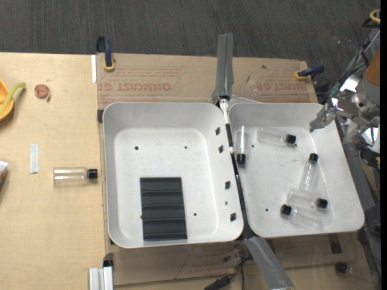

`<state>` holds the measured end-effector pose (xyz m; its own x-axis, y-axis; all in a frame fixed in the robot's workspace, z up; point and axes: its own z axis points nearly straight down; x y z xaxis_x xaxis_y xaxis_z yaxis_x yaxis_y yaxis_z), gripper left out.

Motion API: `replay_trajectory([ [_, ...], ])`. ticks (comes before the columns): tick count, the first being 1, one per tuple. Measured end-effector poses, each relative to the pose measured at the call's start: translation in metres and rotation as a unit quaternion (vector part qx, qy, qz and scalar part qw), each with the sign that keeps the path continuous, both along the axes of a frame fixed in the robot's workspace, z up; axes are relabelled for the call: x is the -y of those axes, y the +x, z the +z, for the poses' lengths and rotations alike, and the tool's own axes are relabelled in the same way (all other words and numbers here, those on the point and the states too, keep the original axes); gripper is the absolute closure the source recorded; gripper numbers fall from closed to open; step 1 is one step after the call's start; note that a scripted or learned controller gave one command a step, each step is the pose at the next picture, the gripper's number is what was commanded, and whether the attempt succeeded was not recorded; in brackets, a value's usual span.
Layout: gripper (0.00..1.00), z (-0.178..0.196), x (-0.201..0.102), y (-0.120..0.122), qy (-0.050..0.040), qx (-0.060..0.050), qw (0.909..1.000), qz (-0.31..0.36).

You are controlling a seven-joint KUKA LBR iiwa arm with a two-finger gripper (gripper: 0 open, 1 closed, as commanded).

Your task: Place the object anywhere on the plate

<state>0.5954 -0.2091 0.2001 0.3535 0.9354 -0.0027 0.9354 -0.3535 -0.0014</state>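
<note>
Two shallow white bins sit side by side on the desk. The left bin (115, 162) holds a dark ribbed plate (163, 208), lying flat toward the bin's near edge, a little left of its middle.

The right bin (338, 222) carries a scatter of clear vials with black caps. One vial (240, 144) lies along the bin's left wall, cap pointing toward the near edge. A second vial (276, 138) rests near the far edge, cap to the right. A third vial (310, 171) lies tilted right of the bin's middle, cap toward the far side. Two more vials (302, 207) lie close together near the near right corner, almost touching; their clear bodies blur into the white floor, so their exact outlines are hard to make out.

The arm comes in at the far right corner of that bin, and the claw (323, 118) hangs at the rim there, apart from every vial. From here I cannot tell how it is set.

Out on the bare desk to the left of the bins lies a bottle (74, 174) on its side, black cap pointing at the left bin.
</note>
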Motion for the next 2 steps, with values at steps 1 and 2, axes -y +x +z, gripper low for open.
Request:
replay_trajectory([
  [1,0.00,0.046,-0.010,0.064,0.0001,0.000,0.9996,0.029],
  [2,0.00,0.241,-0.001,0.064,0.0002,0.000,0.9972,0.075],
])
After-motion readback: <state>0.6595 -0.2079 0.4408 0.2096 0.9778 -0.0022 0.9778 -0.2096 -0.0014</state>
